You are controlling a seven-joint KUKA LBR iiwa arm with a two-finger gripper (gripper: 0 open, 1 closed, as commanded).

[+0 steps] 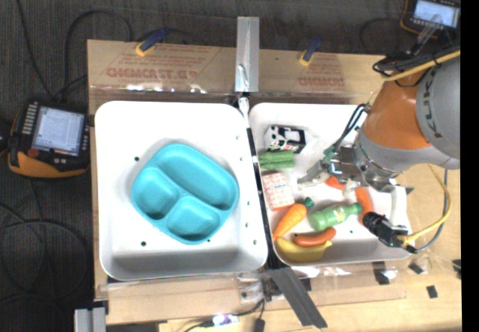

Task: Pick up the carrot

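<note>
The carrot [290, 219], orange with a green top, lies slanted near the front left of the right bin [329, 117]. It rests against a yellow banana [301, 250] and beside a green bottle [334, 214]. My gripper [327, 171] hangs over the middle of the right bin, up and to the right of the carrot and apart from it. Nothing of the carrot sits between its tips. The grey and orange wrist [393, 128] hides the bin's right part.
A red pepper [319, 235] lies on the banana. Another orange piece [364, 197] sits under the wrist. A black-and-white carton [286, 138], a green packet [275, 161] and a pink card [277, 190] line the bin's left side. The left bin [120, 248] bears a blue divided tray [185, 192].
</note>
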